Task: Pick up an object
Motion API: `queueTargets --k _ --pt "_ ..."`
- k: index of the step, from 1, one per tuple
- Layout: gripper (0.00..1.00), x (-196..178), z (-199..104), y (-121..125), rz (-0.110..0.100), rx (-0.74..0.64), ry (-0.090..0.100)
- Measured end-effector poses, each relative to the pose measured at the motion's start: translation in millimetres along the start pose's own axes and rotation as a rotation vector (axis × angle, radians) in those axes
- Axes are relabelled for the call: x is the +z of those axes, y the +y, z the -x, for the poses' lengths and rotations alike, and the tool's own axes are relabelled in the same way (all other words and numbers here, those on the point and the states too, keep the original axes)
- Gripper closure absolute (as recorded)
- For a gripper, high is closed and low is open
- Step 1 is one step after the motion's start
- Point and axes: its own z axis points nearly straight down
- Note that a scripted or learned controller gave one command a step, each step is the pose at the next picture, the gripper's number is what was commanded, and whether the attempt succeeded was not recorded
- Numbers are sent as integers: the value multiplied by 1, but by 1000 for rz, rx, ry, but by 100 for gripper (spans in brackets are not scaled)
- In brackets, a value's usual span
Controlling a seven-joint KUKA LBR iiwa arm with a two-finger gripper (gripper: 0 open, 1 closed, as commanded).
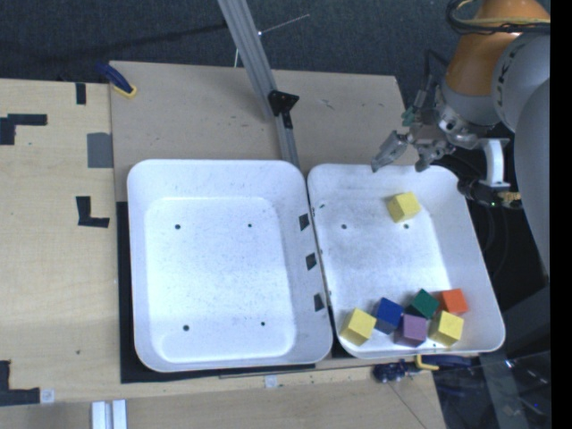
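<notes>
Hand above the right bin's far edge

The hand (pixel 405 156) hung with its fingers apart, gripping nothing. A yellow cube (pixel 403 206) lay alone just below it in the right bin (pixel 357 257); six more cubes (pixel 411 320) clustered at the near edge.

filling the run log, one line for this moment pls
gripper: open, above right bin far edge | held: nothing | nearest: lone yellow cube | phase: approach

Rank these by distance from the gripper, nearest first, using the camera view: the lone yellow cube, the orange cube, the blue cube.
From the gripper:
1. Lone yellow cube, upper part of the right bin.
2. Orange cube, right end of the bottom cluster.
3. Blue cube, lower in the cluster.
</notes>
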Motion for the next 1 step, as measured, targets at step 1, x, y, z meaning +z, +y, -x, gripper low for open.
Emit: queueTargets --k 1 --pt "0 0 0 0 -1 0 -1"
